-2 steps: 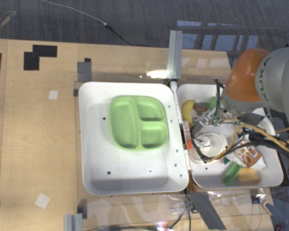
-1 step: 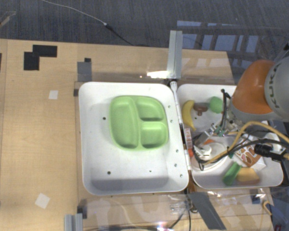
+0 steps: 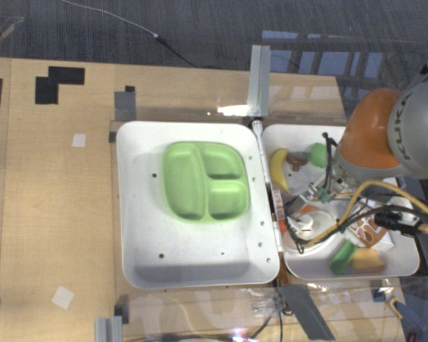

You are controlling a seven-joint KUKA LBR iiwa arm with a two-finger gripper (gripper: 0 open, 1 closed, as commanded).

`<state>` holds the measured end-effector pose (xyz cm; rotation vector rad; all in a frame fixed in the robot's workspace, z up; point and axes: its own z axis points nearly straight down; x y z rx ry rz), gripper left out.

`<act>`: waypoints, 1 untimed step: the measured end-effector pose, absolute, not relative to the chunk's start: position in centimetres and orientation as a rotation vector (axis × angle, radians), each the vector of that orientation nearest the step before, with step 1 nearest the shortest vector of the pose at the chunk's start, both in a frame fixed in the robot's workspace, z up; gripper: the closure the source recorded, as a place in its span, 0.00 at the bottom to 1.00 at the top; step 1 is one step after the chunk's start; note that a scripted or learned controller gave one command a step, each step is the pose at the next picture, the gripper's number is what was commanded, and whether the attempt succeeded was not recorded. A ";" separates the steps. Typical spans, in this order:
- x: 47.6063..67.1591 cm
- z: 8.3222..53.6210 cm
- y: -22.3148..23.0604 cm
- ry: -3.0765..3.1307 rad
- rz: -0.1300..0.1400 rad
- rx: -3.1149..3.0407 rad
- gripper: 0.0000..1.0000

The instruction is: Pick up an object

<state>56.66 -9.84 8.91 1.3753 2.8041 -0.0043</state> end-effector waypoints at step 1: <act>54.0 9.0 -9.8 2.774 0.001 1.432 0.00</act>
